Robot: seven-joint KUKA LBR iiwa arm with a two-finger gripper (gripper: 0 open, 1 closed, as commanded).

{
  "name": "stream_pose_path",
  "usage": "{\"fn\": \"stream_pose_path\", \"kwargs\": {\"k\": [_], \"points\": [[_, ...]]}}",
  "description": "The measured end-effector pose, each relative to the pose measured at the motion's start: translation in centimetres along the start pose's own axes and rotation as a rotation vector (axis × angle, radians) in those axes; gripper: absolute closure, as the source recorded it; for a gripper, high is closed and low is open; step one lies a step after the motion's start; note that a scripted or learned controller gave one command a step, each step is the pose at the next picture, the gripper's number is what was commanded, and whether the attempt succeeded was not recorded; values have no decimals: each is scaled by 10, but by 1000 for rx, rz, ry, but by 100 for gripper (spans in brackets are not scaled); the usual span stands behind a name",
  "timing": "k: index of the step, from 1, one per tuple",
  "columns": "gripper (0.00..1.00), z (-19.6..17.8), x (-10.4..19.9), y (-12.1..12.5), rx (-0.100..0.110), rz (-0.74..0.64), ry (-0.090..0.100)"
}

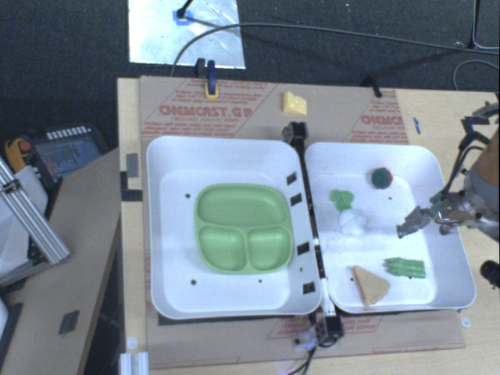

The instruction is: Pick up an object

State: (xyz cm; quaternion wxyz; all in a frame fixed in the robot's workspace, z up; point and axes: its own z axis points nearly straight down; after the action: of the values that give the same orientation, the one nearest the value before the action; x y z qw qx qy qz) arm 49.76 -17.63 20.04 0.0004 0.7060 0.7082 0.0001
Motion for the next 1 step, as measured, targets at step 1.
{"fn": "stream_pose_path", "kwargs": {"k": [1], "points": [[0, 58, 7, -6, 5, 2, 3]]}}
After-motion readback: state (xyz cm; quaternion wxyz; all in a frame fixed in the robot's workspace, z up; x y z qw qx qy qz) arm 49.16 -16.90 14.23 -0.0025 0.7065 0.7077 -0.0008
